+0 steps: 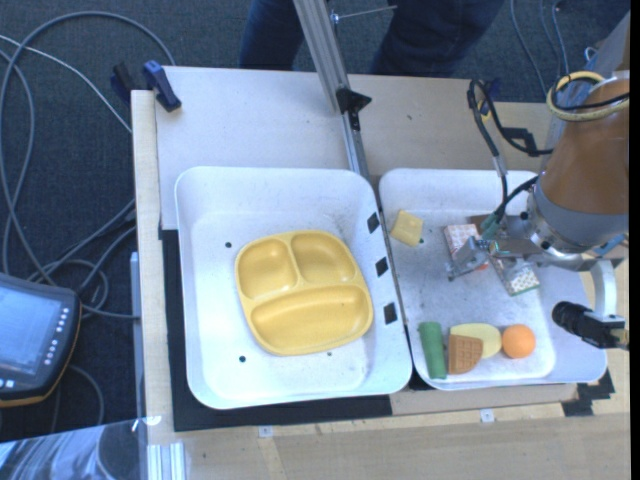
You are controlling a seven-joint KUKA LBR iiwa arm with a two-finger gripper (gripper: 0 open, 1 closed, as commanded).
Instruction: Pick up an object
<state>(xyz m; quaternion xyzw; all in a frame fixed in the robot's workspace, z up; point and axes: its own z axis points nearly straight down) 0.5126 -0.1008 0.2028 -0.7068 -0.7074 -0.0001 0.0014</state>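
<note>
One small speckled packet — pinkish-white — lies by the fingers, whose spread I cannot tell.

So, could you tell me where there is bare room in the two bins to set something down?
Left bin: bare floor rings the yellow divided plate, widest at the back. Right bin: bare centre patch between the yellow block and green cylinder; crowded along the front and beneath the gripper.

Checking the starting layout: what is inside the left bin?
The left bin holds one yellow divided plate with three compartments, lying flat near the middle. Nothing lies in the compartments. Whatever is beneath the plate is covered.
</note>
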